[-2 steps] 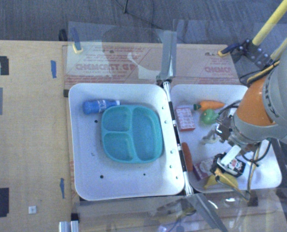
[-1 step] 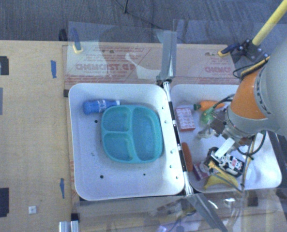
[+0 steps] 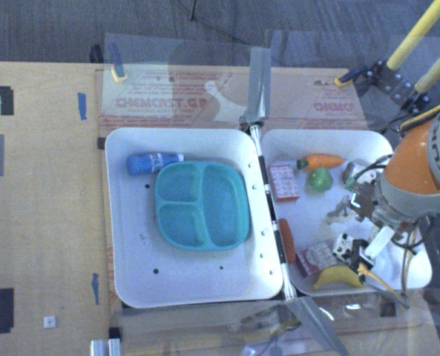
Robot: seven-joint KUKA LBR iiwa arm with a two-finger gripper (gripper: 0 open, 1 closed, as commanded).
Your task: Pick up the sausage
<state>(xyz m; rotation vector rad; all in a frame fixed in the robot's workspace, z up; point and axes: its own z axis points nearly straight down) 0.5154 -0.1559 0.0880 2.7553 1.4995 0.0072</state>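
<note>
The sausage (image 3: 286,241) is a slim red-brown stick. It lies lengthwise against the left wall of the right bin (image 3: 309,141), near the front. My gripper (image 3: 351,203) hangs over the right half of that bin, to the right of the sausage and a little farther back, well apart from it. The grey wrist with its orange band (image 3: 420,165) comes in from the right. Nothing shows in the gripper's hold.
The right bin also holds a carrot (image 3: 323,161), a green round fruit (image 3: 320,179), a pink box (image 3: 283,182), a small pinkish packet (image 3: 320,256) and a banana (image 3: 337,277). In the left bin (image 3: 130,273) are a teal divided plate (image 3: 202,205) and a blue bottle (image 3: 153,162).
</note>
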